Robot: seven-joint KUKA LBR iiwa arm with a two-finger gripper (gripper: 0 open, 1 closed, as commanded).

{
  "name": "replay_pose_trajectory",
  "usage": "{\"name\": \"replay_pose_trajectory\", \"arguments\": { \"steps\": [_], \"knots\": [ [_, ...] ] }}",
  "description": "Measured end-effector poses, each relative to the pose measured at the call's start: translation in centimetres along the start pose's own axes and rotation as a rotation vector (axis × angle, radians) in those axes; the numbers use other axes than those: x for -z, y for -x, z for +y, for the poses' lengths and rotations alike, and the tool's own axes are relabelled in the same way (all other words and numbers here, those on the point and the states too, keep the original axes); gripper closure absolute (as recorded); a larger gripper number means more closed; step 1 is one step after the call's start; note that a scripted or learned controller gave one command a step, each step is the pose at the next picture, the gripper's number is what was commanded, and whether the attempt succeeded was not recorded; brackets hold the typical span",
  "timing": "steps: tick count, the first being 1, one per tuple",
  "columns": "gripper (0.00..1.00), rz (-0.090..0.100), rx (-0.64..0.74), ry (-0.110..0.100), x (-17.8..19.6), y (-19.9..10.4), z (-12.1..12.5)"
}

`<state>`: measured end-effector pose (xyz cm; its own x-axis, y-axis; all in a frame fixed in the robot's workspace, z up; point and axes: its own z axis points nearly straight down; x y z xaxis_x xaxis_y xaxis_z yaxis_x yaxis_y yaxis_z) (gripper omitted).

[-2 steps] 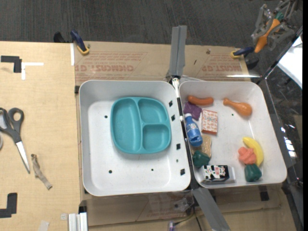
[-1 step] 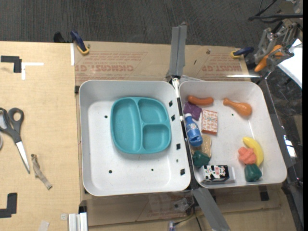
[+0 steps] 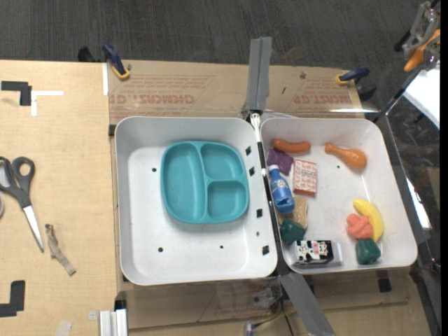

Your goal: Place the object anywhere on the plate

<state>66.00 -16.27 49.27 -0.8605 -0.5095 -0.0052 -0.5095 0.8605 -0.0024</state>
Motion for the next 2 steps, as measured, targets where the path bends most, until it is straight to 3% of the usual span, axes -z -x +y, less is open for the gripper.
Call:
{"name": "replay_pose_trajectory", "arguments": {
  "steps": [1, 2],
  "knots": [
    [1.00, 0.003, -0.410, 0.000, -4.1, -3.0, -5.1],
    [1.00, 0.002, -1.025, -0.003, -0.1, -4.0, -4.5]
  ]
}}
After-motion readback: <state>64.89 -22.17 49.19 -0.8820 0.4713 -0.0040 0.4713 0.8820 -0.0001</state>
